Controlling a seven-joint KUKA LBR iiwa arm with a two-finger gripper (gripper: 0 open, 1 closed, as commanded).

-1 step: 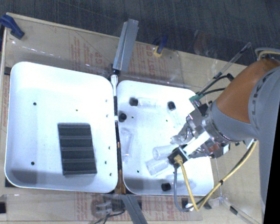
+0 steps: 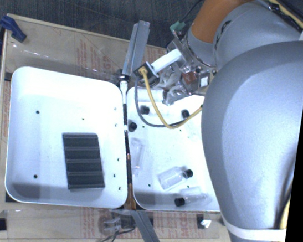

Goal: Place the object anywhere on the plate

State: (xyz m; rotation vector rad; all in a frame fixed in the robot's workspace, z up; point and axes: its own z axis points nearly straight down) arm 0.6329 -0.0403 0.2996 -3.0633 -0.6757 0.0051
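The pincer (image 2: 173,95) hangs over the far end of the right bin (image 2: 146,201); whether it is wide or narrow, I cannot tell. Two clear, black-capped bottles (image 2: 174,177) (image 2: 188,198) lie near that bin's front edge. The dark ridged plate (image 2: 82,161) sits in the left bin (image 2: 27,128).

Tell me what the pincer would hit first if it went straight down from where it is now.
Probably the bare white floor of the right bin, near its far edge. The pincer hangs above that spot; the clear plastic bottles with black caps lie nearer the camera. Depth is uncertain.
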